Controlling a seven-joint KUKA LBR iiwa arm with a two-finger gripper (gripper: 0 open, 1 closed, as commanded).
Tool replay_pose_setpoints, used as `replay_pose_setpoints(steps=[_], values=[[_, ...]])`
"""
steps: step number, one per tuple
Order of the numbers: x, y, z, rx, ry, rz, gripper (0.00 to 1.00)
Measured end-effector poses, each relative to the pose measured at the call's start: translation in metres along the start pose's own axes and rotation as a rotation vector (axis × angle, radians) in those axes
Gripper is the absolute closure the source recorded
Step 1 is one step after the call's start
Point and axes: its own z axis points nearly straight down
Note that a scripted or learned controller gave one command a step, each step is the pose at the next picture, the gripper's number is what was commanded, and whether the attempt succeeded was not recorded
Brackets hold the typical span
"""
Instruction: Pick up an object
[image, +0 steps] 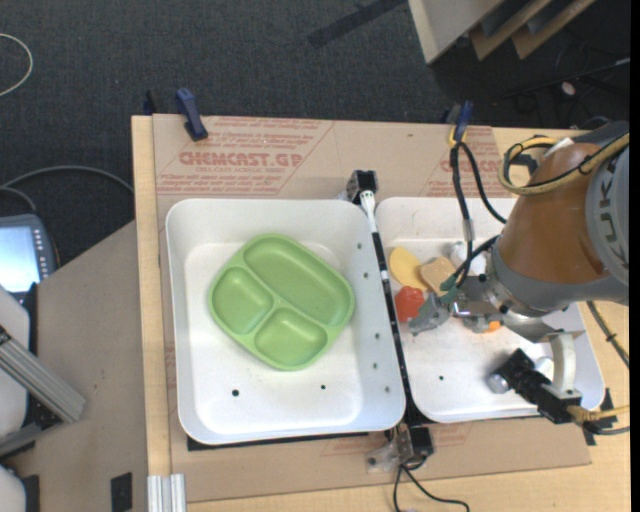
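Observation:
The right bin (450, 395) holds a small cluster of objects near its left wall: a yellow rounded piece (404, 266), a tan piece (437, 272) and a red piece (409, 300). My gripper (445, 305) hangs low over the bin just right of the red piece, beneath the grey and orange arm (550, 240). A small grey-green thing (427, 319) lies at the gripper's tip, and I cannot make out whether it is touched or held. A bit of orange (488, 323) shows under the wrist.
In the left bin (200, 400) lies a green divided plate (282, 300). The two bins meet at a raised ridge (385, 300) close to the left of the objects. Yellow and black cables (470, 170) hang above the right bin's far side.

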Motion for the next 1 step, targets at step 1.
replay_pose_setpoints(steps=[1], values=[[-0.0056, 0.0002, -0.0056, 0.004, -0.003, 0.008, 1.00]])
